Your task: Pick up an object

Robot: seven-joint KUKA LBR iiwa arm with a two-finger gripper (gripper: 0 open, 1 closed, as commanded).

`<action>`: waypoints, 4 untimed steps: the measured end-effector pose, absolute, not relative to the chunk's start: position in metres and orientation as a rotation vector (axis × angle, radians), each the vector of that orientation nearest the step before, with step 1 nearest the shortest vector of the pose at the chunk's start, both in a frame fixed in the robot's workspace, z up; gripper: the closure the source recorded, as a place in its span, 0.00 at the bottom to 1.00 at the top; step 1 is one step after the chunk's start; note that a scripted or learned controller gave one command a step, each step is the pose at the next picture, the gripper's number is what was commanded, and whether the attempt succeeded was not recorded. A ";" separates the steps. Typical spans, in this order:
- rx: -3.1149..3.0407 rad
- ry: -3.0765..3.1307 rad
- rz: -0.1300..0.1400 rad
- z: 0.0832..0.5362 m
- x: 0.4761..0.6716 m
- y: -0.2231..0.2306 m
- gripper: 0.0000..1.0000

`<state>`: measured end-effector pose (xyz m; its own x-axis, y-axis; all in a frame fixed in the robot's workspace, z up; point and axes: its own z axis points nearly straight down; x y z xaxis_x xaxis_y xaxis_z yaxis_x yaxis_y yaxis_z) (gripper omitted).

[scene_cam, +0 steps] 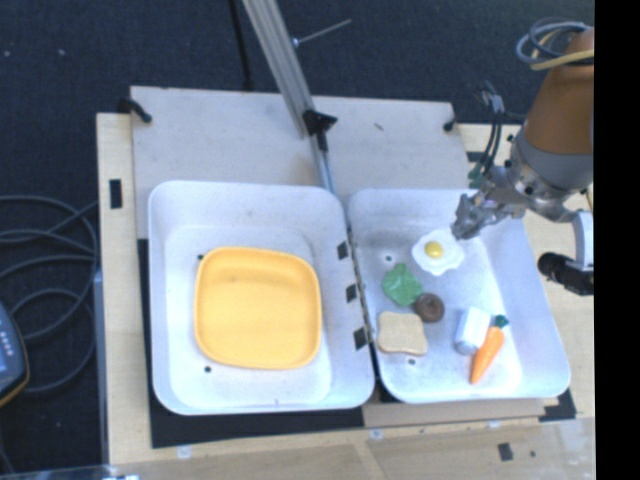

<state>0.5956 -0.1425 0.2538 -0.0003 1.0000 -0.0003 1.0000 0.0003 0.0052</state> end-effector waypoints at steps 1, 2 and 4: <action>2.217 2.224 0.003 0.260 0.576 -0.089 1.00; 2.219 2.225 0.000 0.246 0.554 -0.042 1.00; 2.217 2.226 0.002 0.256 0.518 0.060 1.00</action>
<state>0.5176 0.0598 0.2558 -0.0040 1.0000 0.0012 1.0000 0.0040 0.0008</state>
